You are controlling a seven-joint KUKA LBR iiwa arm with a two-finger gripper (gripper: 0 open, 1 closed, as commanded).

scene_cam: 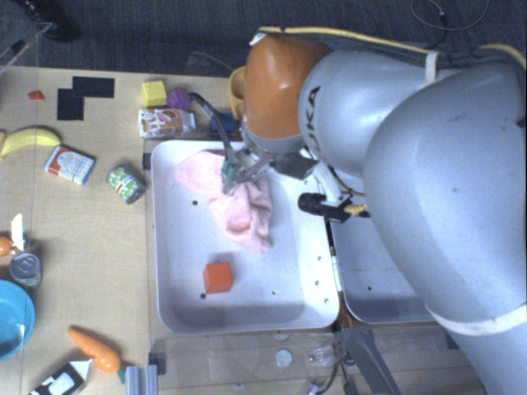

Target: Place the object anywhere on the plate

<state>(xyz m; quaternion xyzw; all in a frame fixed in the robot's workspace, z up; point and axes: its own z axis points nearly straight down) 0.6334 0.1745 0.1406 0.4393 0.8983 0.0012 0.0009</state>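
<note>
The bench [90,245] is a pale wooden board, and behind its far edge there is a dark grey carpet floor [206,6]. On the bench there are two shallow white bins: the left bin [173,303] is in full view, and the right bin [370,303] is mostly covered by the big grey arm [428,163], which reaches in from the right.

In the left bin I count two things. One pink cloth [239,208] lies crumpled in the far middle part, and one small orange-red cube [218,277] sits nearer to the front, well apart from the cloth.

The gripper [233,175] is down on the far part of the cloth, touching it. Its fingers seem close together with cloth bunched around them — but the tips are small and blurred, so I cannot tell if they are really closed on the fabric.

Outside the bins, on the left of the bench, many small things are scattered. There is one banana [29,141], one small carton [69,164], one green can [126,183], one grey can [25,267] and one carrot [95,349]. At the far side stand one yellow block [154,93], one purple block [178,99] and one printed box [165,123] — all three near each other. There are two black flat shapes [82,95] at the far left. One blue plate [15,319] shows at the near left edge, cut by the frame.
</note>
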